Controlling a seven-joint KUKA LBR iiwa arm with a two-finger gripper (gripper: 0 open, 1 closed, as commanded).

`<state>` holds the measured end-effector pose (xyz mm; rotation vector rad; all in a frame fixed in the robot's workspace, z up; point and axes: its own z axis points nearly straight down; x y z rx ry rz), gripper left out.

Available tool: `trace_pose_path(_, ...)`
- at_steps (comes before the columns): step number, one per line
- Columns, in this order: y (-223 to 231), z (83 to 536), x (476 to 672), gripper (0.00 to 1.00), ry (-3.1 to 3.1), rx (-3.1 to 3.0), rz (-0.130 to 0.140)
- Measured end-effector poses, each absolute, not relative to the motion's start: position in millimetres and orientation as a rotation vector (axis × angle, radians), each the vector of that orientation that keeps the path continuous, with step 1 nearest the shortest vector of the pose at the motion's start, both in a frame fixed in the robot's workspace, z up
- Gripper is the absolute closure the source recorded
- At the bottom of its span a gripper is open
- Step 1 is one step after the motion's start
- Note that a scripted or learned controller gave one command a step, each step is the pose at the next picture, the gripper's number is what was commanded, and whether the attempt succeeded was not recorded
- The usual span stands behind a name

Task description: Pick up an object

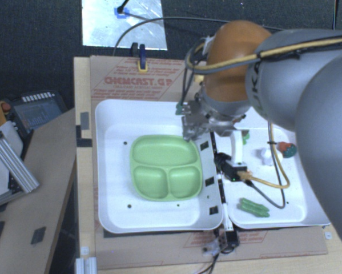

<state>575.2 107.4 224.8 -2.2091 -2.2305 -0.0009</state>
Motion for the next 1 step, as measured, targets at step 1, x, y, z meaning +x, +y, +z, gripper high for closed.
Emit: trace_pose_path(1,104.0,225.6,576.1,0.00,-2.225,-2.218,-0.001)
